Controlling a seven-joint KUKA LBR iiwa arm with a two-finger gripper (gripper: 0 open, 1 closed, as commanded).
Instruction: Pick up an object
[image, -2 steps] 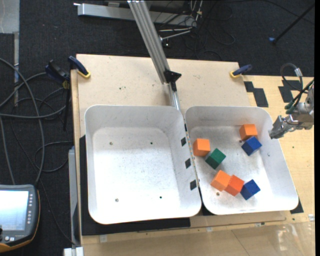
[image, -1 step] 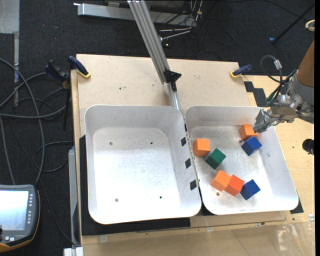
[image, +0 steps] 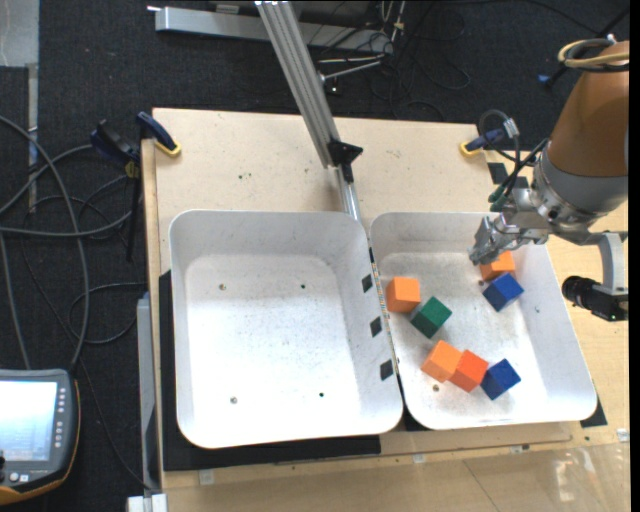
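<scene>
Arm: the grey arm with its orange band is reaching in from the right and is bending down over the upper part of the right bin (image: 575, 380).

Gripper: the gripper (image: 489, 252) is hanging low at the bin's upper right, directly above an orange block (image: 499, 265) and hiding part of it.

Claw state: I cannot tell (the wrist body is covering the tips, so neither the gap nor any hold is showing).

Nearest object: the orange block is sitting on the bin floor under the gripper, with a blue cube (image: 503, 291) just beside it on the lower side, apparently touching.

Middle cluster: an orange cube (image: 404, 294) is lying near the bin's left wall, and a green cube (image: 431, 316) is sitting just beside it, lower and to the right.

Lower cluster: an orange block at the front (image: 442, 359) is leaning against a red-orange block (image: 468, 370), and a second blue cube (image: 500, 378) is touching that one on its right.

Left bin: the left bin (image: 190, 330) is lying beside the right one, their rims meeting down the middle.

Bench: a slanted metal rail (image: 305, 80) is running down from the top to the junction of the bins, and blue-and-yellow clamps (image: 150, 132) are gripping the board's back corners.
</scene>
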